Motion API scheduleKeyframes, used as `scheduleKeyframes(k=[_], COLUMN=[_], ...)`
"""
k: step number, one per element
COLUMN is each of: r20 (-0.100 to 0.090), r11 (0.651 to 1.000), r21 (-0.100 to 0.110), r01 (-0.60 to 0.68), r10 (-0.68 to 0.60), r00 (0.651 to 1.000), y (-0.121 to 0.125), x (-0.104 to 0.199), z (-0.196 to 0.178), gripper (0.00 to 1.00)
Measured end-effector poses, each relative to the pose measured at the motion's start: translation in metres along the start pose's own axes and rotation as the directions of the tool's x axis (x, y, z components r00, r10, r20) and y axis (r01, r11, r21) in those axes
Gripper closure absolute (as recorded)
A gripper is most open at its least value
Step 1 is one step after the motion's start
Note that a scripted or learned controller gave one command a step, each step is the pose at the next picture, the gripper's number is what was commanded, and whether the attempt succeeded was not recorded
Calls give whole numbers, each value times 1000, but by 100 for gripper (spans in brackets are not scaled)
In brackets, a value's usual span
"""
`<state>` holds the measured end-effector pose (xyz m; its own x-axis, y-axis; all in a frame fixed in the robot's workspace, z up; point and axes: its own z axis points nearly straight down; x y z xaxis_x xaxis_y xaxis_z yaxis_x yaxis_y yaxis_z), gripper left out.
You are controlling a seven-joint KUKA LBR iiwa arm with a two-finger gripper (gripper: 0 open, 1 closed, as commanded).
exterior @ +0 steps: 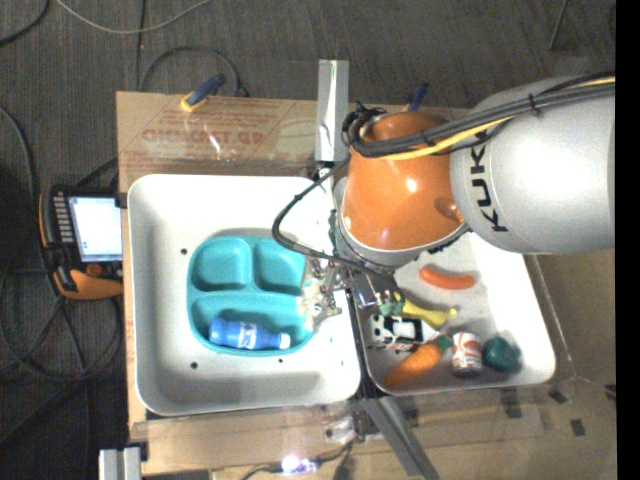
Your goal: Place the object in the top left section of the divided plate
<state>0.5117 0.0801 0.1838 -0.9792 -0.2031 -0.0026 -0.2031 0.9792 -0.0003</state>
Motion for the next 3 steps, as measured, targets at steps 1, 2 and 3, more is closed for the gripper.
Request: scheduleKeyframes(k=[1, 2, 3], r20=[15, -2, 0], r11=[991, 999, 967], r21=[-1, 0, 0], r01=[-133, 54, 255], r10=[133, -54, -255], r00=[991, 999, 967], y=[39, 4, 35], x=[1, -49, -21], z=[62, -35, 59], gripper=[100, 100, 100])
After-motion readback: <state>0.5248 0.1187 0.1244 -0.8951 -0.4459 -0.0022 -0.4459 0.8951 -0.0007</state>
